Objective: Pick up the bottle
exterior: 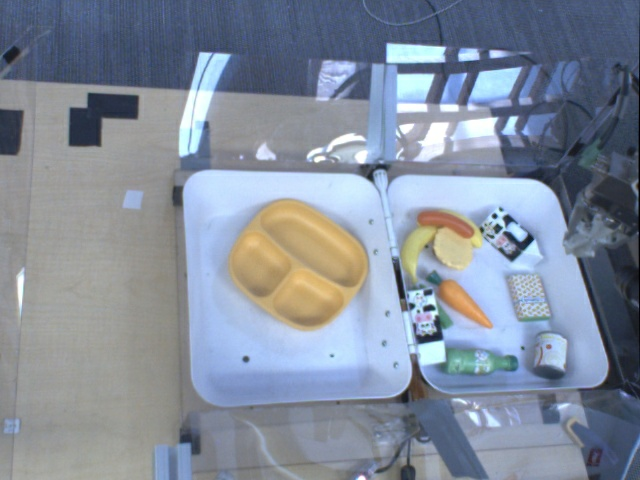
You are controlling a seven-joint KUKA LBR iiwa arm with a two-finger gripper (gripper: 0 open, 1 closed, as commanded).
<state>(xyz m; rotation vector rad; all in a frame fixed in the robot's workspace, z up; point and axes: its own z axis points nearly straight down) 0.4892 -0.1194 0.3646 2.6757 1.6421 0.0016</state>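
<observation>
The gripper (590, 230) is at the right edge of the view, just outside the right wall of the right bin (560, 196). It looks blurred and partly mixed with the dark frame behind it, so I cannot tell its state. Nothing is seen in it.

The bottle (478, 362) is green with a white label and lies on its side near the front wall of the right bin, its cap pointing to the right. It is well apart from the gripper. Just beside its cap stands a small can (549, 353). Left of the bottle, along the divider between the bins, lies a carton (425, 320) with black and white cow spots. Above the bottle is a carrot (465, 303), and farther back a banana (417, 250), a yellow round piece (453, 251) and a sausage (447, 222) lie close together. A second cow carton (507, 234) is near the back right, and a beige cracker box (527, 296) is between it and the can.

In the left bin (215, 368) rests a yellow tray (298, 262) with three compartments.
</observation>
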